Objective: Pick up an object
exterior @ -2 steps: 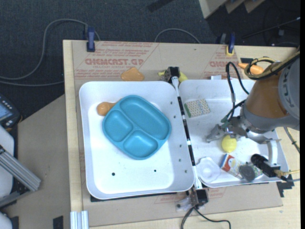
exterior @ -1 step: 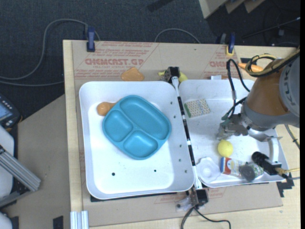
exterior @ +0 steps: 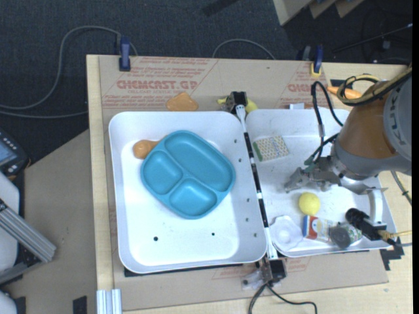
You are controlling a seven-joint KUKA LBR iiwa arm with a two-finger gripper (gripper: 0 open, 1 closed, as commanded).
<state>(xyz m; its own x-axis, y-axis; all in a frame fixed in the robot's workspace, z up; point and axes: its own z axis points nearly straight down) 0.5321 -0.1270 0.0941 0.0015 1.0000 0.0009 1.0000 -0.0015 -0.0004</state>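
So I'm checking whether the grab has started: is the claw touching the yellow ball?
Apart. The camera view shows bare white bin floor between the claw and the yellow ball, which lies just below it.

Blue divided plate point(exterior: 188, 173), yellow ball point(exterior: 309, 203), green-checked sponge point(exterior: 271, 148), white bins point(exterior: 124, 175).

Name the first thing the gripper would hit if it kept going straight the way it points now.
Probably bare floor of the right bin, then the divider. The gripper points left; the yellow ball sits just off that line. Depth unclear.
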